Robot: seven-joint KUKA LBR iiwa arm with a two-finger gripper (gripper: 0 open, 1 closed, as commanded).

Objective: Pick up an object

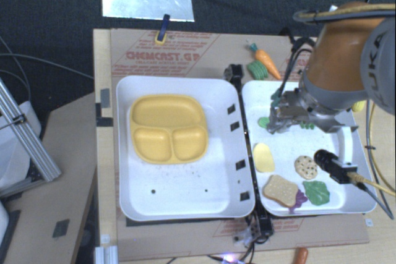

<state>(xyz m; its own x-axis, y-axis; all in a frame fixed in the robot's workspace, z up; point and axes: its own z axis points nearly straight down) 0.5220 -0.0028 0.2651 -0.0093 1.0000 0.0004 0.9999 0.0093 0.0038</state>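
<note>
The arm reaches in from the right, and my gripper (276, 122) hangs low over the far left part of the right bin (346, 204). A green toy piece (265, 123) peeks out just under and left of it, with more green (307, 126) showing to its right. I see nothing held. Nearer the front of that bin lie a pale yellow slice (264, 158), a round cookie (305, 167), a piece of toast (281, 190), a green leaf (318, 193) and a small purple bit (301, 198).
The left bin (185, 201) holds a yellow divided plate (168, 128). A toy carrot (265, 59) and a green piece (257, 71) lie on the cardboard behind the right bin. A black divider with clips (242, 133) runs between the bins.
</note>
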